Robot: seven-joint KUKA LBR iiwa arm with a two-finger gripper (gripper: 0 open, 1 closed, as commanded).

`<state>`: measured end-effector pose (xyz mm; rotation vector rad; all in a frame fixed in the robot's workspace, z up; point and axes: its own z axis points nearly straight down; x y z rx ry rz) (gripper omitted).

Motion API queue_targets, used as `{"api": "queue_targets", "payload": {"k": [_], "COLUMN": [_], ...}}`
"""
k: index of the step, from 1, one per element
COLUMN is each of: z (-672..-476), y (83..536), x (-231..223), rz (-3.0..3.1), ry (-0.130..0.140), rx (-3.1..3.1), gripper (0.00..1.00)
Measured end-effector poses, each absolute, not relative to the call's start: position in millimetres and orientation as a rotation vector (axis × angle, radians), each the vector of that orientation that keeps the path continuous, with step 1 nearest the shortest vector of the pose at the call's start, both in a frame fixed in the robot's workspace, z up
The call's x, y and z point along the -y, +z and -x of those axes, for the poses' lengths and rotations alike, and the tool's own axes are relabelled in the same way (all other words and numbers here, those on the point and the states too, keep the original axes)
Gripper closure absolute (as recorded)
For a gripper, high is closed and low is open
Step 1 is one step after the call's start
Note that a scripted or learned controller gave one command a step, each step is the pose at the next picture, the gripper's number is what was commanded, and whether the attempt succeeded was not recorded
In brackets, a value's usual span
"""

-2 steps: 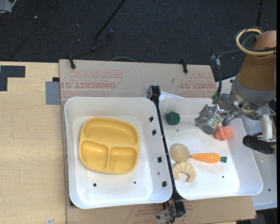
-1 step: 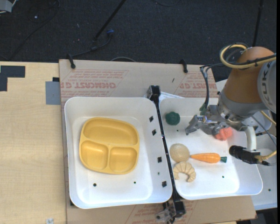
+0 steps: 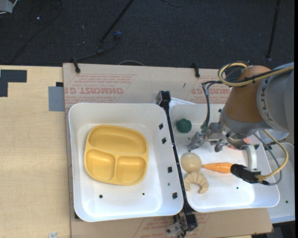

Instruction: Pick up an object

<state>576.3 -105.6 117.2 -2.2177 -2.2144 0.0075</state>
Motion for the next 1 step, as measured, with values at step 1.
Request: {"api": "queue_targets", "payload": {"k": [1], "z": [-576.6], "y": [130.6], "x": [107.5], "rz": [2.223], "ry": [0.007], "rx": [2.211], "gripper": [1.0]}}
